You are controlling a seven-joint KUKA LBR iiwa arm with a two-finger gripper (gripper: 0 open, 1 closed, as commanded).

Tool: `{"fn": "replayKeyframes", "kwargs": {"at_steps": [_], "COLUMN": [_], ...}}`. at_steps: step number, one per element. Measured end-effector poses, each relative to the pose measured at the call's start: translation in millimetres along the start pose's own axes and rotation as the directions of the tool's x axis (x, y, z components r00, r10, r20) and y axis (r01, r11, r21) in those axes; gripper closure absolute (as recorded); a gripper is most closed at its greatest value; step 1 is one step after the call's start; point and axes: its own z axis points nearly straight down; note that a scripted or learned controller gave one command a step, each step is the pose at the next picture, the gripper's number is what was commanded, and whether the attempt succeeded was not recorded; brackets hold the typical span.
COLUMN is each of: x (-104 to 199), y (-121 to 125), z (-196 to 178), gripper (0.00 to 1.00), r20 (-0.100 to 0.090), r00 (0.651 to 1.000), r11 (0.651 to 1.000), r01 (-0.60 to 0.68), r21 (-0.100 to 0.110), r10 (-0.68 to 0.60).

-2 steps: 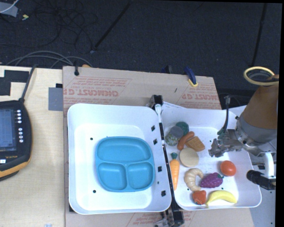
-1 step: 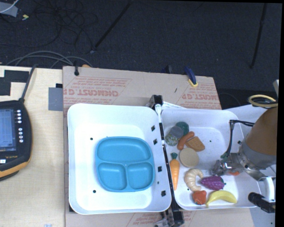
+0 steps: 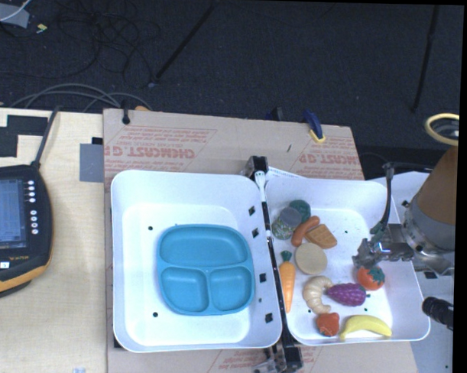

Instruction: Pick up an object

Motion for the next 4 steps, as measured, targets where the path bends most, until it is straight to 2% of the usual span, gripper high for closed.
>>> {"fn": "replayKeyframes", "kwargs": {"at_steps": [1,2,3,4], "x": [79,141,237,204], "y": [-15,-15,5,-12], "z": [-41,-11,-60,-193], "gripper": [1.00,1.00,1.00,1.00], "r20": [-0.001,-0.001,-0.002,-0.001], "r00": [1.000,1.000,1.000,1.000], "r11": [1.000,1.000,1.000,1.000], "r01": [0.001,-0.001,0.004,-0.007], "r21": [0.008,0.015,0.008,-0.003], "r10": [-0.001,0.001,-0.004,0.007]}}
